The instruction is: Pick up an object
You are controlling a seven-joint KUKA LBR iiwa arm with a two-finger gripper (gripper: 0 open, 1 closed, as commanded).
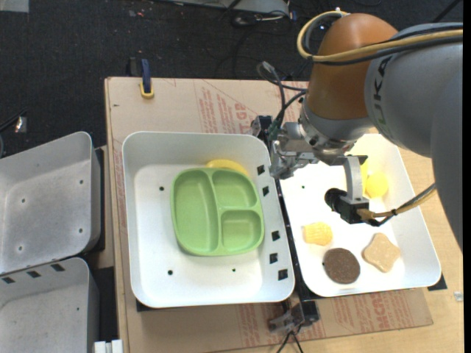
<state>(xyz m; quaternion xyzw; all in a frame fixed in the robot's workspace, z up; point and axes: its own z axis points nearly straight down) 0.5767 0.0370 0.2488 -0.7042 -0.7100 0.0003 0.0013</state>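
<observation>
The task is at its start, by the look of things: nothing is lifted, and every object lies flat in a bin. The gripper [283,162] hangs over the shared edge where the left white bin [140,219] meets the right white bin [408,226], near their far corners. Nothing can be seen gripped in it, and whether it is released or clenched cannot be told from this angle, since the wrist hides much of it.

In the left bin, a green divided plastic plate [218,212] lies in the middle, with a yellow rounded piece [227,165] peeking out at its far edge, touching or partly under it. In the right bin, a yellow lumpy piece like corn [318,233] lies near the left wall. A brown round disc [342,265] and a tan toast-shaped piece [381,252] lie side by side near the front edge. A pale yellow rounded object [376,185] sits toward the far right.

What remains is the whole job: choosing one item, descending on it, closing and lifting. The yellow piece beside the plate looks nearest.
</observation>
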